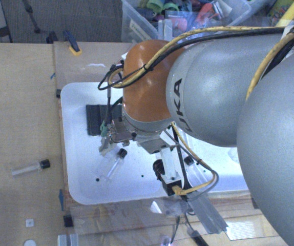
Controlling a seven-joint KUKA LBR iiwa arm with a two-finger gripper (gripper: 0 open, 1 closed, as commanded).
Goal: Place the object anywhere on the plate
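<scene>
1. The grey arm (213,86) reaches in from the right and covers most of the bench. Its orange band (144,83) sits over the middle of the white bin (80,99), hiding the bin's right part.
2. The gripper (109,141) hangs low over the bin, under the band. It is small, blurred and partly shadowed, so I cannot tell whether it is spread or closed, or whether it has anything.
3. A clear tube (111,169) with a black cap lies tilted on the bin floor, just below the gripper. I cannot make out whether they touch.
4. A flat black slab (92,120) lies in the bin just left of the gripper, its right edge lost behind the wrist.
5. A second capped tube (29,167) lies on the bench, well left of the bin.
6. A tub of coloured bits (188,6) at the top is cut off by the frame.
</scene>
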